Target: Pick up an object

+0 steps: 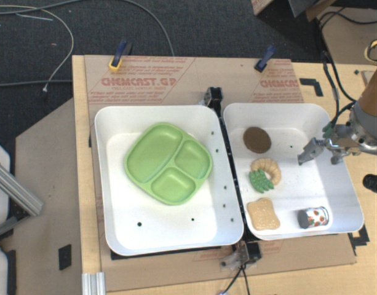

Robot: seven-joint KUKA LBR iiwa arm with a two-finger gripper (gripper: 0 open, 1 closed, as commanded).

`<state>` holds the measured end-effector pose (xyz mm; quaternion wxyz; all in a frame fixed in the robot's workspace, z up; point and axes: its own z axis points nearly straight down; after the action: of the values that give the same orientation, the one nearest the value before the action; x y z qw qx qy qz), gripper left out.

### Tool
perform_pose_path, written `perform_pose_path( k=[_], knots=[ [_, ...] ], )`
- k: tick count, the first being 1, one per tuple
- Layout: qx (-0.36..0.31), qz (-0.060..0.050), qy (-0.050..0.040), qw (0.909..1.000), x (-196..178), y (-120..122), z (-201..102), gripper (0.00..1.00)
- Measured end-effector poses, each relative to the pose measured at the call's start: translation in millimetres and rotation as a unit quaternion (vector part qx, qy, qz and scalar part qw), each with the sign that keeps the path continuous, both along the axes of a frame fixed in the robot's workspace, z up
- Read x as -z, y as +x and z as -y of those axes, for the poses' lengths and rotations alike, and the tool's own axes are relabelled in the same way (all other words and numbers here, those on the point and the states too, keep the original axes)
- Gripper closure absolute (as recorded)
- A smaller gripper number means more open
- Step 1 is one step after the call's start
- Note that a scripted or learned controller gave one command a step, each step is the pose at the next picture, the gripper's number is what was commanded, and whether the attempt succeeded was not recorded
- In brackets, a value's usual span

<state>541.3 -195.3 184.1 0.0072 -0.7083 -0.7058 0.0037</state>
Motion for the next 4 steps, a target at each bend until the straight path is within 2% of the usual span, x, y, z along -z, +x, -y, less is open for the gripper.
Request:
perform_pose_path(
  k=[1,3,4],
  knots=[
    [-0.002,0.007,-0.0017,1.0,-7,3,0,0.0],
    [-0.002,0.005,-0.0008,1.0,102,7,-2,0.0],
    [-0.002,0.008,-0.0016,1.0,88,9,-1,1.0]
  ],
)
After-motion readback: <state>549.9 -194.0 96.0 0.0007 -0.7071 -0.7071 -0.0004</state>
